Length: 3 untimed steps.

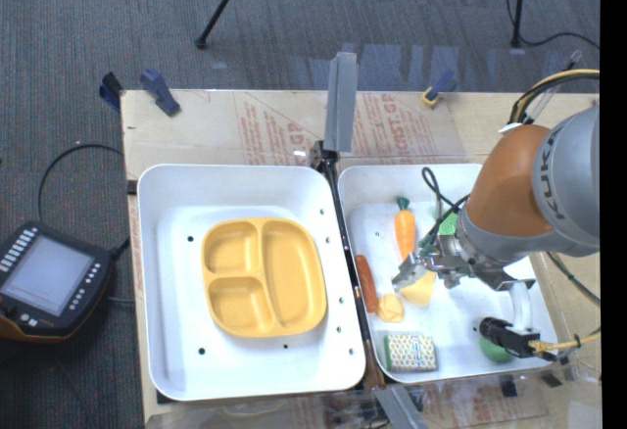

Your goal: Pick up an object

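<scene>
My gripper (411,272) hangs low in the right bin (460,363), directly over a pale yellow wedge (420,291) and touching or nearly touching its top. The arm covers whatever lies behind it. A small yellow lump (391,309) rests just left of the wedge. An orange carrot (404,229) with a green top lies above the gripper. A reddish sausage (365,283) lies along the bin's left wall. A pale green patterned block (410,351) sits near the front wall.
The left bin (167,221) holds a yellow three-compartment plate (263,276). A green object (493,347) sits at the right bin's front right, and a bit of green (448,221) peeks out beside the arm. A grey post (341,109) stands behind the bins.
</scene>
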Tool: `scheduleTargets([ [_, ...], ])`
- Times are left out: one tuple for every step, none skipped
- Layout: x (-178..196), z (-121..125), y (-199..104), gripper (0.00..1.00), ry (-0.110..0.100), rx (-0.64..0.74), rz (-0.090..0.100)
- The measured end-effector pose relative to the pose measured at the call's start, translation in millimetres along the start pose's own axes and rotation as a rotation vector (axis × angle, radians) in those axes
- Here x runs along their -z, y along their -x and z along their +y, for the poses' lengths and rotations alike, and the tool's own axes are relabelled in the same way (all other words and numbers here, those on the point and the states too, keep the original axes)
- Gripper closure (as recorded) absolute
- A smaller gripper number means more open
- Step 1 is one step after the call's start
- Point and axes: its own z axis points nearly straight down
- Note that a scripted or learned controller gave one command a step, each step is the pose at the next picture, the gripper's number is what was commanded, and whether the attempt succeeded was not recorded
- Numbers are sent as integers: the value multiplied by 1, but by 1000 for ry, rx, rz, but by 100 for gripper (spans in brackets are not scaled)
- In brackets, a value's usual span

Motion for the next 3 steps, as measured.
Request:
scheduleTargets([
  [-10, 72, 21, 0, 16, 29, -3],
  [1, 72, 21, 100, 16, 28, -1],
  [105, 70, -4, 100, 26, -95, -3],
])
